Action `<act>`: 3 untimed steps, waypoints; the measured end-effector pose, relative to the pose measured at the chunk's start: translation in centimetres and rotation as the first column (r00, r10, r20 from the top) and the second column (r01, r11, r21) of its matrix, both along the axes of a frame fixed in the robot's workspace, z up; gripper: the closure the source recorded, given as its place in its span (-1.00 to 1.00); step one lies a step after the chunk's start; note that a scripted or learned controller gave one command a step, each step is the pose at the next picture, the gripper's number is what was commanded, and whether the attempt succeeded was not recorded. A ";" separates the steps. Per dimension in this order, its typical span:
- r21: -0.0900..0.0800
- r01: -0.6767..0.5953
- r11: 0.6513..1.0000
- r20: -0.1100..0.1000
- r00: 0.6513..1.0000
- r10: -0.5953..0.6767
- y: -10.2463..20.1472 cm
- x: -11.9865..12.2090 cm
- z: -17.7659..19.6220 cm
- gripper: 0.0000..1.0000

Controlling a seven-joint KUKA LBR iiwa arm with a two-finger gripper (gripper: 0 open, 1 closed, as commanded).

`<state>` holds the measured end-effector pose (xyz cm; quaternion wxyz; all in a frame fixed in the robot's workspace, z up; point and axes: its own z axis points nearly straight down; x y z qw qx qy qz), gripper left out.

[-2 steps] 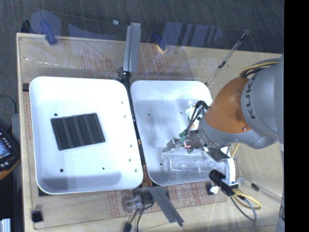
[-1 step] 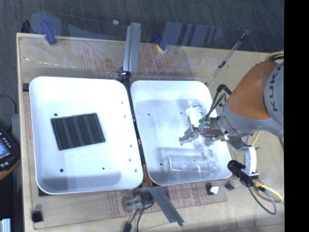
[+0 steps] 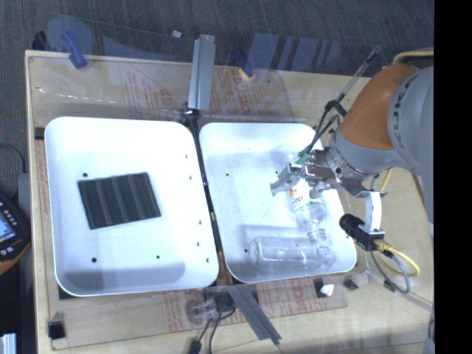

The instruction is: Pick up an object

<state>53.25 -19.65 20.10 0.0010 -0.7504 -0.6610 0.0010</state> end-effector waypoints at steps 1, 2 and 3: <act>0.000 -0.063 0.998 0.002 0.998 0.063 -0.5 2.6 0.5 -1.00; 0.002 -0.101 0.995 0.000 0.995 0.101 -0.8 3.2 -0.4 -1.00; 0.002 -0.067 0.998 -0.001 0.998 0.067 -0.8 1.1 0.1 -1.00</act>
